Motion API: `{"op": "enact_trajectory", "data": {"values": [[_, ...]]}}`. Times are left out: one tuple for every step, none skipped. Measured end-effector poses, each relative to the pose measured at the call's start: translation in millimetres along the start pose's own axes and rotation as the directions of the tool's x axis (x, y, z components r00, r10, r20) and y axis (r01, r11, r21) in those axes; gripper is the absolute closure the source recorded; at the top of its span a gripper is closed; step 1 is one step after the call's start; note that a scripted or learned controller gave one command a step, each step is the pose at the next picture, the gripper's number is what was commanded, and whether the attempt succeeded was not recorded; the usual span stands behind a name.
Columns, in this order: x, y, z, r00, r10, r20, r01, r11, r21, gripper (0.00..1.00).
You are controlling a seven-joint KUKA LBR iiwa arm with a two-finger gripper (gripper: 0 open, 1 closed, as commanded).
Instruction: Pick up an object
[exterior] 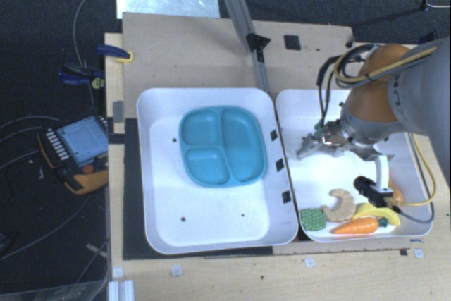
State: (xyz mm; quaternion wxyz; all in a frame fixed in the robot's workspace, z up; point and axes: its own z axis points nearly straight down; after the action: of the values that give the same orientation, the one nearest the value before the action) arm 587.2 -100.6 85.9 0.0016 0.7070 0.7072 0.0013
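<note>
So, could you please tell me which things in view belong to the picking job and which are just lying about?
Job:
- gripper
- carrot
- banana
- tan croissant-like piece
- green piece
- right bin

Lying about:
- blue divided plate in the left bin
- clamps
- handheld device

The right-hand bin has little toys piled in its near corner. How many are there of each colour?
Green: 1, a bumpy green piece
Tan: 1, a curved croissant-like piece
Orange: 1, a carrot
Yellow: 1, a banana
Total: 4, all in the right bin. A small orange bit beside the banana is too hidden to count.
</note>
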Motion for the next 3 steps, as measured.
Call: {"op": "enact_trajectory", "data": {"values": [[0,2,-13,1.0,-0.002,0.001,0.002,1.0,-0.007,1.0],[-3,5,-78,1.0,-0.003,0.001,0.003,1.0,-0.004,1.0],[-3,7,-118,1.0,-0.004,0.001,0.004,1.0,-0.002,1.0]]}}
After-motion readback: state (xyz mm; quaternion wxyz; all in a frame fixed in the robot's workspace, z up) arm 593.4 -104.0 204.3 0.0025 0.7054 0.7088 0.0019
